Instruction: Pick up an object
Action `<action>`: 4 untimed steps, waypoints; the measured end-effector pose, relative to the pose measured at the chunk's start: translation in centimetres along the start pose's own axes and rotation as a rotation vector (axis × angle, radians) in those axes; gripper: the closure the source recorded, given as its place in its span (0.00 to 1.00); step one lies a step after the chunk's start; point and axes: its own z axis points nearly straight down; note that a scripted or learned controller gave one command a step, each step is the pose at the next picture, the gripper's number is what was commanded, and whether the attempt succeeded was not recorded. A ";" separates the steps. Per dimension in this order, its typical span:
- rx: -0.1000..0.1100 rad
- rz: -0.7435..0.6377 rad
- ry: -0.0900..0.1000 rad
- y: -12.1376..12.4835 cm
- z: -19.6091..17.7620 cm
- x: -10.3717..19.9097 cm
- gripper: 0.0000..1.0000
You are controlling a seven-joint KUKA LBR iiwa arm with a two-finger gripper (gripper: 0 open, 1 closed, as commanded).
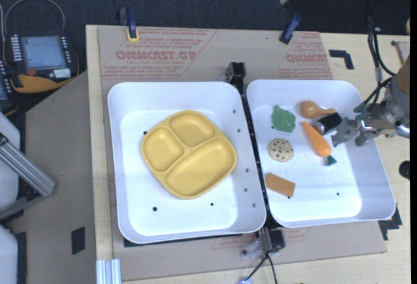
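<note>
The right bin holds a green leafy piece, a tan pear-shaped toy, an orange carrot with a dark green tip, a speckled cookie and an orange wedge. My gripper reaches in from the right and hovers over that bin's right side, just right of the carrot. Nothing is seen held in it.
The left bin carries a yellow divided plate in its middle. Black clips sit on the seam between the two bins at the top and the bottom. Brown cardboard lies under both bins.
</note>
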 end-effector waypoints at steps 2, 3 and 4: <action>0.005 -0.005 0.004 -0.1 -5.0 5.8 1.00; 0.006 -0.004 0.004 -0.3 -4.0 11.9 1.00; 0.008 -0.003 0.004 -0.2 -1.9 16.6 1.00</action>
